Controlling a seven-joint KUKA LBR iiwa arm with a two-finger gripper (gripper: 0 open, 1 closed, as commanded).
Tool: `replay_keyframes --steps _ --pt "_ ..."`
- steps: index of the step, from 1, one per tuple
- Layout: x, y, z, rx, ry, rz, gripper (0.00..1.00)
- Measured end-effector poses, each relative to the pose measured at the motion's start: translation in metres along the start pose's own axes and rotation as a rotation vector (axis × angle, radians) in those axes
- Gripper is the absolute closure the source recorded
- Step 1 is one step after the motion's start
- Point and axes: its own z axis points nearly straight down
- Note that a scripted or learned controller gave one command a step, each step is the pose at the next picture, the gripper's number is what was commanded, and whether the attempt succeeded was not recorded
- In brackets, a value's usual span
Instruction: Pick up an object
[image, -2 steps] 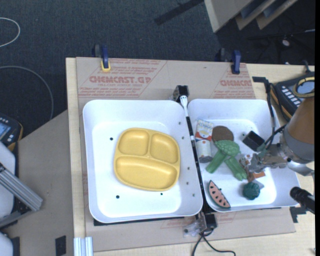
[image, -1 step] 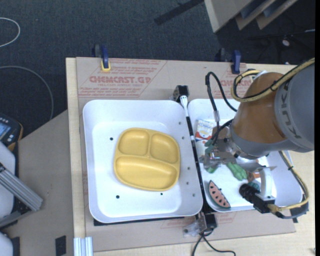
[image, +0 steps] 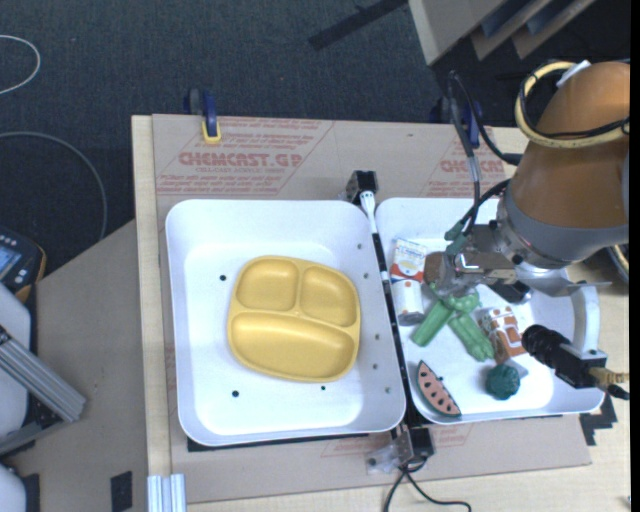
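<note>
Nearest me, a melon slice (image: 437, 391) lies at the right bin's (image: 560, 402) near edge; my gripper (image: 452, 272) hangs over green pods (image: 455, 322), seemingly to pick one, finger state untellable.

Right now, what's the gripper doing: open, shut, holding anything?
Gripper: low in the right bin, just above the green pieces; open or shut cannot be told.

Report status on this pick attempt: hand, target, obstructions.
Hand low over right bin, above green pieces; grip unconfirmed. Watermelon slice, teal lump and small packets crowd close. Yellow tray in left bin.
</note>
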Motion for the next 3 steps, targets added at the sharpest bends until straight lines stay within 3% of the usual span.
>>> replay_keyframes --steps 1,2,3 --pt "-0.016 -0.005 0.074 0.023 -0.001 0.007 1.0" --pt "0.054 -0.005 0.118 0.022 0.002 -0.003 1.0" --pt "0.085 0.0 -0.022 -0.001 0.003 -0.003 1.0"
